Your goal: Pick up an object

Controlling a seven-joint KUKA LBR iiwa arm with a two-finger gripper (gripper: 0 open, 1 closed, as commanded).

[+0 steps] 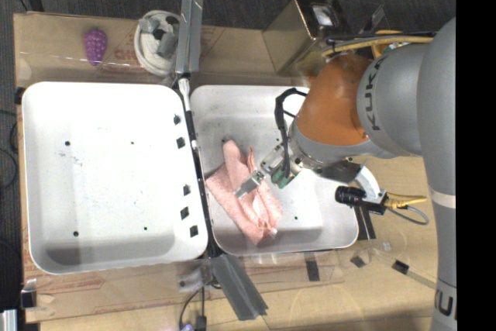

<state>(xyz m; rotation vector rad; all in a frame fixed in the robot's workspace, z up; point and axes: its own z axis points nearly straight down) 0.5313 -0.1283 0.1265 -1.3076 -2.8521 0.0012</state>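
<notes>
cloth: pink cloth (232,198), crumpled into a long strip, lying in the right bin (232,108) on its left half, running from mid-bin down toward the near wall
around it: nothing else lying in that bin that I can make out, so the cloth is open from above
left bin: the left bin (101,190) sits edge to edge with the right one, with a few dark specks on its floor and small black tabs (186,190) along the shared rim
off the bins: a purple lump (95,45) and a white roll (157,43) on the bench behind the left bin, a grey bar (188,35) just beside the roll, a brown box (298,31) behind the right bin
arm: the arm (403,97) comes in from the right, orange band (333,105) over the right bin's far right part, wrist angled down and left
gripper: the gripper (258,181) is low over the cloth's middle, right at the fabric – looks like it's touching
grip: honestly can't tell if it's open or closed, or if it has any cloth – too small and dark there
</notes>
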